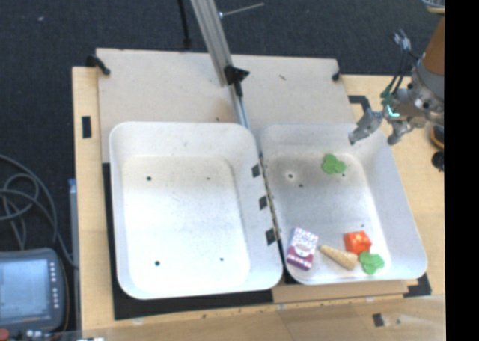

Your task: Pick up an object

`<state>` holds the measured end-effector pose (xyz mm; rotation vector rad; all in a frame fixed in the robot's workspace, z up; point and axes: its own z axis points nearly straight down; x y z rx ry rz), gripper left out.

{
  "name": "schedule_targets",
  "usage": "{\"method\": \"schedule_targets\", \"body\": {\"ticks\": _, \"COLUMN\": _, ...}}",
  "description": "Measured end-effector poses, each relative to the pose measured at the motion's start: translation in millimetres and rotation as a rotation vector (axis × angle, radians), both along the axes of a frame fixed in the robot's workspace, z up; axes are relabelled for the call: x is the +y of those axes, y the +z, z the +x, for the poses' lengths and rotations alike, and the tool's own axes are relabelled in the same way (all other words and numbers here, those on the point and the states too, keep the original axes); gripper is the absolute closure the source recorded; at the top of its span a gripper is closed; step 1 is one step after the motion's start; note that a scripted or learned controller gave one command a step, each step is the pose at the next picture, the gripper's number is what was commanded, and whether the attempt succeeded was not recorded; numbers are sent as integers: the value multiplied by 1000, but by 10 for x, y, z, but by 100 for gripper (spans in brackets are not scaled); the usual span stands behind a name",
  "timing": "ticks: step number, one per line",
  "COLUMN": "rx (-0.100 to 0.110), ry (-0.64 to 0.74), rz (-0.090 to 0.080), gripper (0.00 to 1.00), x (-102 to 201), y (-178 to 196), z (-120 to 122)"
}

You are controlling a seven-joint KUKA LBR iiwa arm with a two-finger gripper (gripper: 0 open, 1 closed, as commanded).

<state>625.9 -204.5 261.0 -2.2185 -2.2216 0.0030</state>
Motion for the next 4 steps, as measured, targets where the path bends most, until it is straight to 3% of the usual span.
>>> {"method": "schedule_targets", "body": {"ticks": 1, "rx": -4, "ry": 2, "rz": -3, "gripper": 0, "x": -3, "y": 30, "z": 7}}
{"method": "schedule_targets", "body": {"ticks": 4, "rx": 1, "ry": -6, "rz": -2, "gripper": 0, "x": -87, "y": -1533, "z": -22}}
